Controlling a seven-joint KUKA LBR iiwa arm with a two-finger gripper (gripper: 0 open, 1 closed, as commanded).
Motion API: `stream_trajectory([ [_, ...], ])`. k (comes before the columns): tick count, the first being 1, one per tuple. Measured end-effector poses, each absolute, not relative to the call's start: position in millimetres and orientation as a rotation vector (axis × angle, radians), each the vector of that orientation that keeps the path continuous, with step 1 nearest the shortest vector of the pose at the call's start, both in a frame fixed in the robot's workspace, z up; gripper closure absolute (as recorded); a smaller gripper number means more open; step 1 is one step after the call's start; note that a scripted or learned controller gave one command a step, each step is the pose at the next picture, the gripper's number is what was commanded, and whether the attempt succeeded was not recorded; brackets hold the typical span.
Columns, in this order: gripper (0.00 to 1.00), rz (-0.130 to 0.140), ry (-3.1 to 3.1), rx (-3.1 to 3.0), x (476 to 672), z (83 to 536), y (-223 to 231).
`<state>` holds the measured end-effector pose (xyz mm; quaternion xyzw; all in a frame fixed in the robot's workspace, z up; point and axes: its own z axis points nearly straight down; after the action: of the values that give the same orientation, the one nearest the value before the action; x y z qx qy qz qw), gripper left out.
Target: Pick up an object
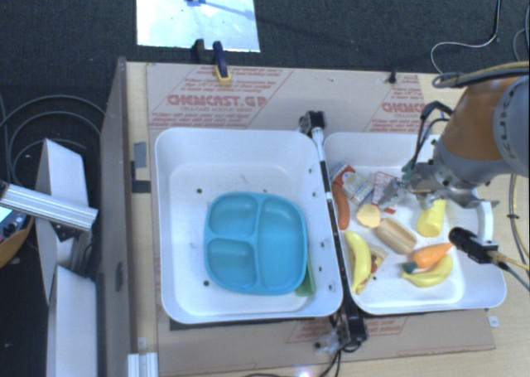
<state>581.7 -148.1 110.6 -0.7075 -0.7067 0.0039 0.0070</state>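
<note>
Bright even overhead light, soft shadows, glare on white bins (pixel 248 145), slightly soft focus.

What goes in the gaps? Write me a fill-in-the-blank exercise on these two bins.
1. The blue plastic divided tray lies in the ____ white bin.
2. The orange toy carrot rests on a ____ banana.
3. The right white bin holds ____ bananas.
4. The tray has ____ compartments.

Missing words: left; yellow; two; three
</note>
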Motion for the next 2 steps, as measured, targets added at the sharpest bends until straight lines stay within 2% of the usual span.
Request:
stream_trajectory([
  [1, 0.0, -0.006, -2.219, -2.217, 569.6, 83.8, -174.8],
  [2, 0.0, 0.001, -2.224, -2.213, 546.7, 83.9, -129.6],
])
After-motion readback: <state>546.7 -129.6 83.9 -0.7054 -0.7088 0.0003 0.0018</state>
